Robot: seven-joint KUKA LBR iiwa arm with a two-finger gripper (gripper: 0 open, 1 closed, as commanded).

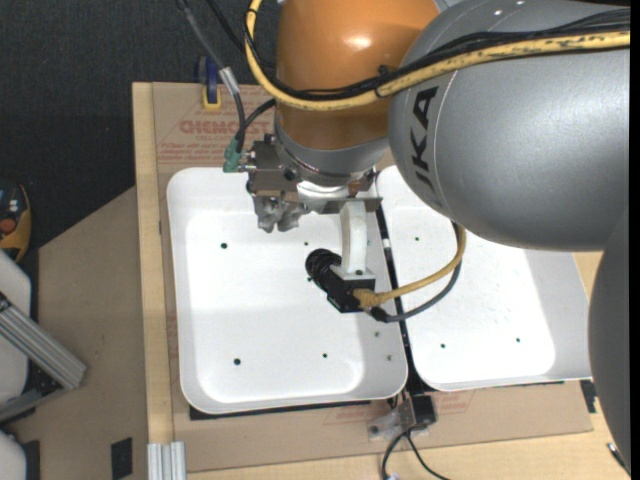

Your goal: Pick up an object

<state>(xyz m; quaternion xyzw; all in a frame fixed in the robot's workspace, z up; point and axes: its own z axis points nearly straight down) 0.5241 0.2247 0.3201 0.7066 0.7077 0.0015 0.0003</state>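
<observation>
arm (pixel 500 108) over bins | jaws (pixel 278 216) above left bin (pixel 200 368)

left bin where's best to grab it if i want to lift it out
Grip the left bin's raised rim at its near left corner, coming from the view's left. It is shallow and flat, so only the rim stands up; the arm hangs over its far right part, and its right side lies against the right bin.

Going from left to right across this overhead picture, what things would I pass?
Left white bin → gripper hanging over that bin → grey arm → right white bin.
</observation>
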